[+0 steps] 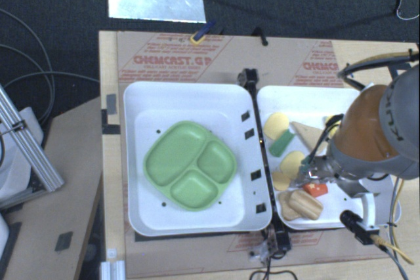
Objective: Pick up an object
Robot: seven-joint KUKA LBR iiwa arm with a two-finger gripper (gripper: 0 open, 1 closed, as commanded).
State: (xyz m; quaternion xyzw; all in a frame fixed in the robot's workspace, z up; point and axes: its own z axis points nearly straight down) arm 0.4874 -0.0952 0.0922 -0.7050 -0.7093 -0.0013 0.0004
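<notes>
I stand by the bench and look down at two white bins side by side. The left bin (141,101) holds a green plate (190,164) with three compartments, lying flat near the middle. The right bin (302,96) holds all the small things, gathered along its left side.

At the far end of this group lies a yellow disc (276,122). Just below it is a green block (282,143), tilted and touching the disc. A tan wedge (306,134) lies beside them, toward the arm. Nearer to me is a second yellow piece (290,163). At the near edge of the bin are two brown rolls (302,205), lying close together. A small red piece (316,190) lies just above the rolls.

The arm (366,131) comes in from the right, and its orange band hangs over the right half of this bin. The gripper (311,171) is low in the bin, just above the red piece and beside the second yellow piece. The wrist covers much of it, so I cannot tell if the claw is spread or pressed together, or if it pinches anything.

Under both bins lies a brown cardboard sheet (172,60) with red print.
</notes>
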